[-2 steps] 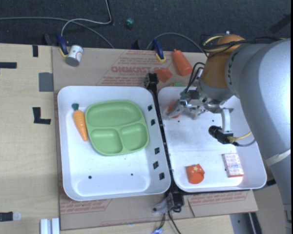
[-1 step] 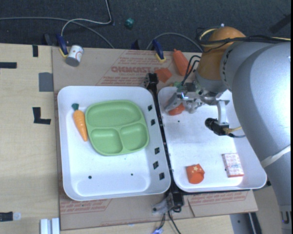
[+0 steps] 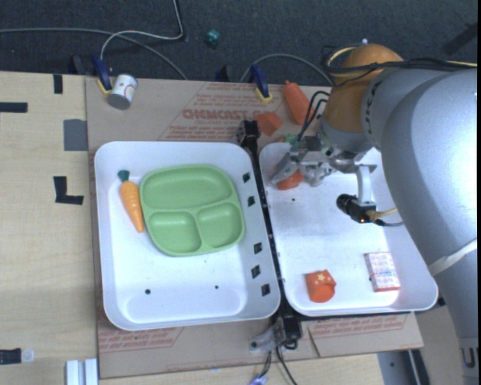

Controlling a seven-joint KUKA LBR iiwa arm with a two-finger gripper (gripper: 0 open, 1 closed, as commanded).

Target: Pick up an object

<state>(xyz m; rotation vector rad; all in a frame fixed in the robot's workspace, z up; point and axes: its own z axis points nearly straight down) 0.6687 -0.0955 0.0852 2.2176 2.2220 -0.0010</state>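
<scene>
Nearest the bottom of the frame, in the right bin (image 3: 409,299), an orange-red toy pepper-like piece (image 3: 321,285) lies near the front rim, and a small white and red box (image 3: 381,270) lies just to its right, apart from it. In the left bin (image 3: 112,287) a green divided plate (image 3: 192,210) sits in the middle, with a toy carrot (image 3: 131,203) lying just beside its left edge, green top pointing toward the upper frame. Farther up, the gripper (image 3: 298,169) is down in the upper left corner of the right bin, its fingers slightly apart over a small orange-red object (image 3: 289,182) on the bin floor; whether they touch it I cannot tell. The grey arm (image 3: 433,143) fills the right side, its orange band (image 3: 354,83) above the wrist. Beyond the bins, on the cardboard, lie another orange piece (image 3: 296,100) and, at upper left, a small white can (image 3: 123,90).
</scene>
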